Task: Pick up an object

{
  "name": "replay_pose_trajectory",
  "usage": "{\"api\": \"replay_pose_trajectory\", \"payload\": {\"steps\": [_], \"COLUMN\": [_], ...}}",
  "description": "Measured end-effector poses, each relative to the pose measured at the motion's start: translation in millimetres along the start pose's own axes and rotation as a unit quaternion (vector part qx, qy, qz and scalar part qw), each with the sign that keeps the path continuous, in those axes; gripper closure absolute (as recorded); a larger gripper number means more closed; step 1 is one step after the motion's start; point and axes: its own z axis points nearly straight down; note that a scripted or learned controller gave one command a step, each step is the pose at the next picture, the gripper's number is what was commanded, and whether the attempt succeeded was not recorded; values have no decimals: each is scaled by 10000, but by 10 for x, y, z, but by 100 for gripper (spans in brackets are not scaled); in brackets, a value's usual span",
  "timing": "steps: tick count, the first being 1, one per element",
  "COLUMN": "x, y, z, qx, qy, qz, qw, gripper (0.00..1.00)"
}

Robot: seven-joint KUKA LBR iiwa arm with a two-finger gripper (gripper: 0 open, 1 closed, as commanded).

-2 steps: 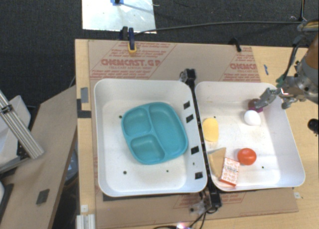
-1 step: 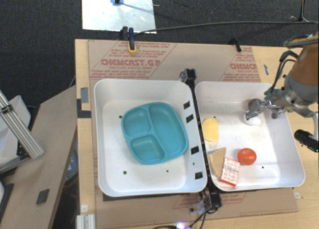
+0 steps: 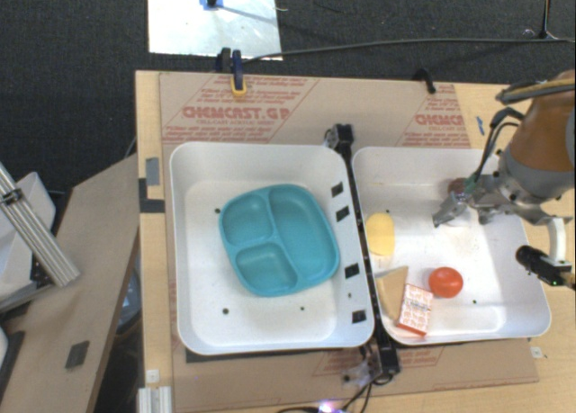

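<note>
Red tomato sat in the right bin near its front wall, below and slightly left of the gripper, which hovered over the bin's back half, nothing seen held.

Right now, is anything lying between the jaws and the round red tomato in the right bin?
Nothing visible does. The gripper hangs above bare white floor of the right bin, and the round red tomato sits below it in view.
</note>
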Motion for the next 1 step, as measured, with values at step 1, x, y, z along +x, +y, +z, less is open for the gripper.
{"api": "replay_pose_trajectory", "payload": {"steps": [1], "x": [-7], "y": [18], "z": [-136], "qx": [-37], "qy": [-13], "qz": [-3], "qw": [10000], "gripper": [100]}}
